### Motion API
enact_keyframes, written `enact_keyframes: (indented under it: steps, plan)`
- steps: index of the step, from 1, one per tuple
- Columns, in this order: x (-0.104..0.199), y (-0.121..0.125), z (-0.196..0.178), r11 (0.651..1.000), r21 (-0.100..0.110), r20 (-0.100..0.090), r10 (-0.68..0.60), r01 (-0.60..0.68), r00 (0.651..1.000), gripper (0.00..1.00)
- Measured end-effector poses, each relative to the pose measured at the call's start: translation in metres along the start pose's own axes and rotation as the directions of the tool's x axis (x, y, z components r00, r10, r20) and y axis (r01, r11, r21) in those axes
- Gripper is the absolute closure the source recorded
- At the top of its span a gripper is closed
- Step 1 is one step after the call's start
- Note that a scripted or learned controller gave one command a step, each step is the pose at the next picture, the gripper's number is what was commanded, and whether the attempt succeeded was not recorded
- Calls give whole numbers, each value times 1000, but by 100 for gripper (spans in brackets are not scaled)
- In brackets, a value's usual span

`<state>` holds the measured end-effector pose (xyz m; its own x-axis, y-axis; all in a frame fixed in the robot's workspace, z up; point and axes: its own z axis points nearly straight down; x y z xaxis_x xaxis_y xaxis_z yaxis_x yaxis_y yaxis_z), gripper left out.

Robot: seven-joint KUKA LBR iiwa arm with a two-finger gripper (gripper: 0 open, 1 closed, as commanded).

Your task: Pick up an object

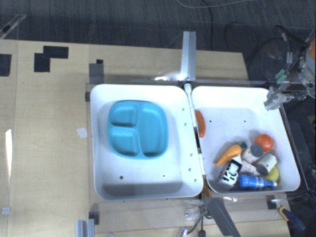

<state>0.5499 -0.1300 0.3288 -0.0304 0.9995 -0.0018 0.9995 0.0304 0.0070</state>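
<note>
The gripper [273,101], jaw state impossible to tell, hangs over the right bin's [232,102] far right corner, well apart from the toy carrot [229,154], orange ball [264,141] and blue bottle [256,182] heaped in the near corner.

arm [302,73] cut off at right edge, claw [273,101] too small to read, heaped objects [252,164] overlapping

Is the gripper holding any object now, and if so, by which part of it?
Nothing is held: the gripper sits at the right bin's upper right corner, apart from the pile of objects.
</note>
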Motion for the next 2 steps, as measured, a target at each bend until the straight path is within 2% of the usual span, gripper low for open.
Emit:
enact_keyframes:
  steps: [1, 2]
  plan:
    - [1, 2, -11, 1000, -6, 2, -6, 6, 1000, 100]
    - [-10, -63, 32, 987, 4, 0, 163, -163, 987, 100]
